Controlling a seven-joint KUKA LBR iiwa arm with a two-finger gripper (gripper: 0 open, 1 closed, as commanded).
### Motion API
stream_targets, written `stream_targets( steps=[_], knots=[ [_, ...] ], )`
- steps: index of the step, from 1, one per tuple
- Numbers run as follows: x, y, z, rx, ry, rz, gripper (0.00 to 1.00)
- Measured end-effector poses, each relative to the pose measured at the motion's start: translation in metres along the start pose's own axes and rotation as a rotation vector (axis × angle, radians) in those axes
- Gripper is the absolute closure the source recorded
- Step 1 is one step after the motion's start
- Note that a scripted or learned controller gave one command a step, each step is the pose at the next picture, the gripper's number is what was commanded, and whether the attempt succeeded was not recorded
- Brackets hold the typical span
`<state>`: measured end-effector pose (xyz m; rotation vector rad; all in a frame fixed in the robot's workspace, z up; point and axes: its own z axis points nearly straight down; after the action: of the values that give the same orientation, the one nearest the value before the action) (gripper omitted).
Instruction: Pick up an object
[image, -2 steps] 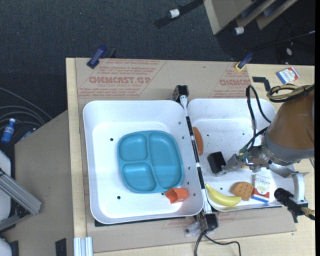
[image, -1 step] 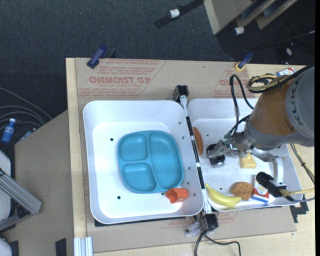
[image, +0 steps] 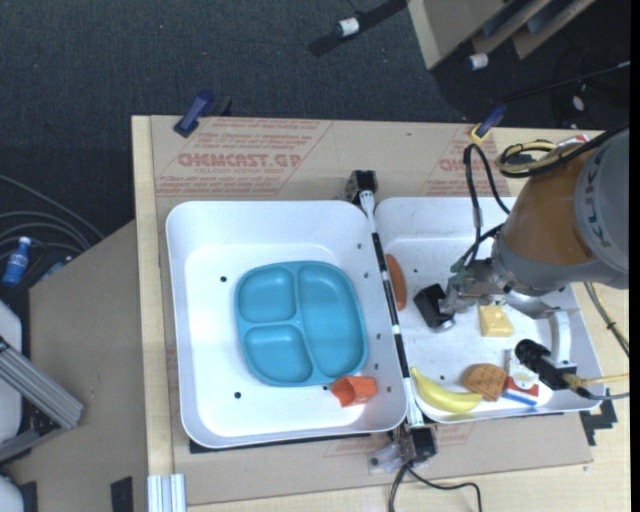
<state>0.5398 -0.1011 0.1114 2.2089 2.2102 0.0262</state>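
A small black object (image: 431, 306) is seen in the right bin (image: 430, 225), just left of the hand (image: 466, 292), whose state cannot be told. Nearby lie a yellow block (image: 495, 320), a banana (image: 443, 396) and a brown piece (image: 485, 379). A blue divided plate (image: 300, 322) is held by the left bin (image: 200, 300).

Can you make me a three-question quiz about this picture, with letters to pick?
1. Where is the blue plate?
A. left bin
B. right bin
C. on the floor

2. What colour is the banana?
A. green
B. yellow
C. purple

3. How does the orange block sit?
A. inside the plate
B. beside the plate's near edge
C. on top of the banana

Answers: 1 A, the plate lies in the left bin. 2 B, the banana in the right bin is yellow. 3 B, the block rests on the bin floor just off the plate's rim.
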Motion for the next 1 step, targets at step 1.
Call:
stream_targets(
  steps=[1],
  knots=[
    [-0.0106,-0.0343,-0.1254,0.023,-0.001,0.001,1.00]
  ],
)
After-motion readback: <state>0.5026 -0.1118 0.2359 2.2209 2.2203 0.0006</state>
